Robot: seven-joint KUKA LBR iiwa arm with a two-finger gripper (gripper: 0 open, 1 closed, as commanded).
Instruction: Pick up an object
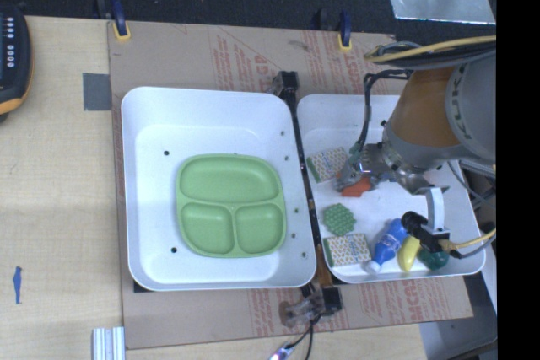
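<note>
My hand [354,174] is sitting low in the right bin [384,110], right over an orange-red object [356,188] beside a patterned square [327,163] (can't tell if I'm gripping anything). Green round piece [338,218], second patterned square [347,249], blue bottle [388,242] and yellow item [409,254] are lying nearer the front. Left bin [152,122] is holding a green divided plate [229,204].

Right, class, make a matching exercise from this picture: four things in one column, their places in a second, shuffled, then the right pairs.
Things:
1. green divided plate
2. blue bottle
3. orange block
4. gripper

Places:
A. near front edge of right bin
B. in left bin
C. above the orange block
D. middle of right bin, under the arm's end

Pairs: 1-B, 2-A, 3-D, 4-C
</note>
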